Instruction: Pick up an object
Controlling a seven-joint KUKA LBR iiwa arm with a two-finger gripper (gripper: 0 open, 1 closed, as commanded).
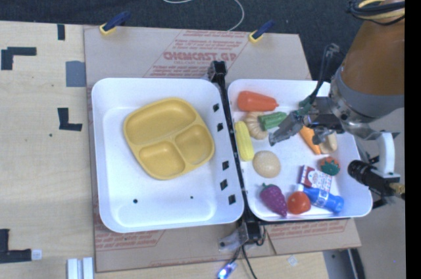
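Hovering pincer (304, 129) with fingers spread and holding nothing over right bin (348, 208), above carrot (310, 139) wedged near green vegetable (271, 120) and corn (244, 141); risking clipped neighbours or slipped grasp from crowding.

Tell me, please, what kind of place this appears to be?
Probably a robotics lab's grasping bench: a robot arm reaches over two white bins, one full of toy food such as a plastic corn cob, on clamped cardboard.
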